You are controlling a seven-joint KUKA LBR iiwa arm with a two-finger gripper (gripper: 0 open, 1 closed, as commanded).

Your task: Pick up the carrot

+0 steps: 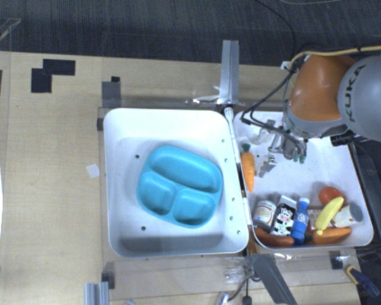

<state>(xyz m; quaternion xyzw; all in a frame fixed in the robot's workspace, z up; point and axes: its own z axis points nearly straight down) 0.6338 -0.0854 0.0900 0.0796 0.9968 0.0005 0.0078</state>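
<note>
The carrot point(247, 171) lies in my right bin point(355, 189), pressed lengthwise against that bin's left wall, its green stub pointing to the far end. Nothing else touches it. My gripper point(284, 146) hangs just to the carrot's right and a little beyond its far end, above bare floor; whether it is parted or closed, I cannot tell from here.

Well toward the near end from the carrot sits a crowded row: a tin point(264, 213), a small carton point(282, 219), a blue bottle point(300, 220), a banana point(331, 211) and more. Left of the carrot, across the wall, a blue tray point(178, 185) rests in the other bin point(124, 189).

To do this reach well, I judge I should shift toward the carrot's middle and straddle its width. The wall is the trouble: one side must slip between it and the carrot, or I'll land on the rim.
</note>
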